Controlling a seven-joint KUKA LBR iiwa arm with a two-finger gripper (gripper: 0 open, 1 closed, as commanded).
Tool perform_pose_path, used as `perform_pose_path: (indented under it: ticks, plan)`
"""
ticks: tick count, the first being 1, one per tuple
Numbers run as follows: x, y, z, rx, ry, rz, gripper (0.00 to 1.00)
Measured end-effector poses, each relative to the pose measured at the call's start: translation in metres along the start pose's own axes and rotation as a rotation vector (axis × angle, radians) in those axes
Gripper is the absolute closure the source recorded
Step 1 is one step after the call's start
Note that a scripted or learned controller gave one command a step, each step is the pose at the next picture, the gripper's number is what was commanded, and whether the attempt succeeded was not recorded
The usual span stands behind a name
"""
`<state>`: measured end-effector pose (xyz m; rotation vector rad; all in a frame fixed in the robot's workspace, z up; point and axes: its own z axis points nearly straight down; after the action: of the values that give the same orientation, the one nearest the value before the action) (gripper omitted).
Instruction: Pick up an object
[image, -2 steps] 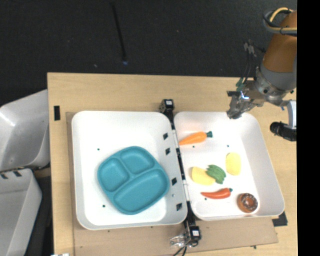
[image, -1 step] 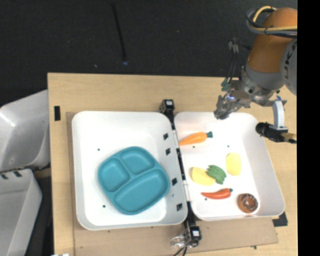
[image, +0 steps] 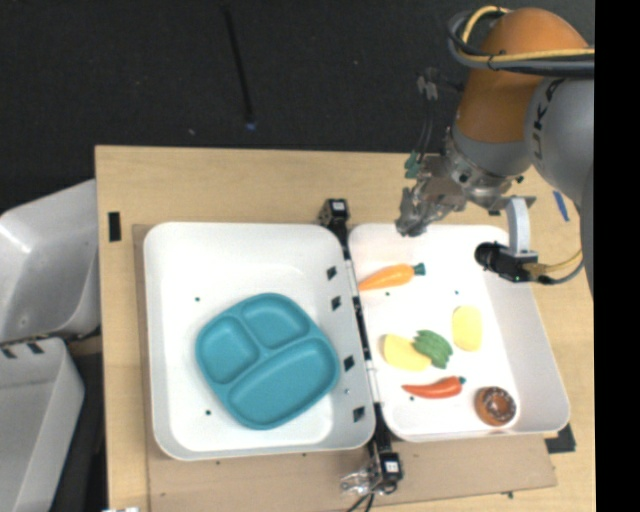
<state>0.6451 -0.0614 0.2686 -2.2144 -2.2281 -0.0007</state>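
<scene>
White, shallow bins sit side by side on a pale wooden bench, viewed from above at a slant. Left bin: holds a teal divided plate with three compartments, lying flat near the bin's middle. Right bin: holds six small toy foods. An orange carrot with a green tip lies toward the far left part of this bin, near the divider between the bins. A pale yellow piece lies to the right of centre; a second yellow piece lies left of centre, touching a green leafy item on its right side. A red chilli pepper lies just in front of these, and a brown doughnut rests in the near right corner. The grey arm with its orange band reaches in from the right; its gripper hangs over the far left corner of the right bin, beyond the carrot and apart from it. Whether the fingers are spread or pressed together cannot be told at this resolution; nothing is seen between them
</scene>
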Motion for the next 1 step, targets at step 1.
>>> perform_pose_path:
  ticks: [1]
  plan:
    - [0.0508, -0.0071, -0.0012, 0.001, 0.001, 0.0, 1.0]
